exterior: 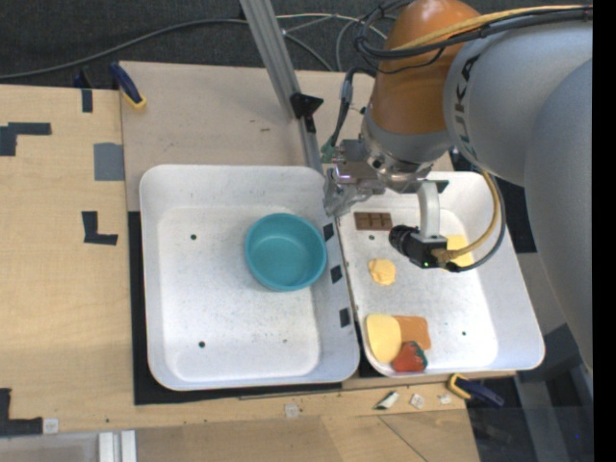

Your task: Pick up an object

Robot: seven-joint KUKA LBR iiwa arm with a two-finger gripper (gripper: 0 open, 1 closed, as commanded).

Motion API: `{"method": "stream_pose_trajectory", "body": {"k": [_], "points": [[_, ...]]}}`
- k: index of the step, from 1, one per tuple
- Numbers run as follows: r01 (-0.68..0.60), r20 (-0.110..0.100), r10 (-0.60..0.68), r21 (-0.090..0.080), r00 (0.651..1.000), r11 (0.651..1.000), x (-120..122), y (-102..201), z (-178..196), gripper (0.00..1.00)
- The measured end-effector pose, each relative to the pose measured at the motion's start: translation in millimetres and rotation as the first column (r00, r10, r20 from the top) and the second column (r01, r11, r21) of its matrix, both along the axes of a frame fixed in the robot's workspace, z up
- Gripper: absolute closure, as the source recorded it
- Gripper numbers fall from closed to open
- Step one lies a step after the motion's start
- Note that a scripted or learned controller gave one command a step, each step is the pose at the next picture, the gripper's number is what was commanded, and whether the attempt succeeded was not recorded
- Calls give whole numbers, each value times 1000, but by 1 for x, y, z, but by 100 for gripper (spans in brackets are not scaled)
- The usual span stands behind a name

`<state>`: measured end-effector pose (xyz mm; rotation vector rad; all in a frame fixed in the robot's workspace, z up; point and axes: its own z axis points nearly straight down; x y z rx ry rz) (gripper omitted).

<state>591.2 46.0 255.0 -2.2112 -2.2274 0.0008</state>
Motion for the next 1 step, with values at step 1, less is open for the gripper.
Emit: {"method": "stream_pose_trajectory", "body": {"k": [1], "points": [[1, -2, -1, -1, 1000, 1000, -15, 52, -19, 100]]}}
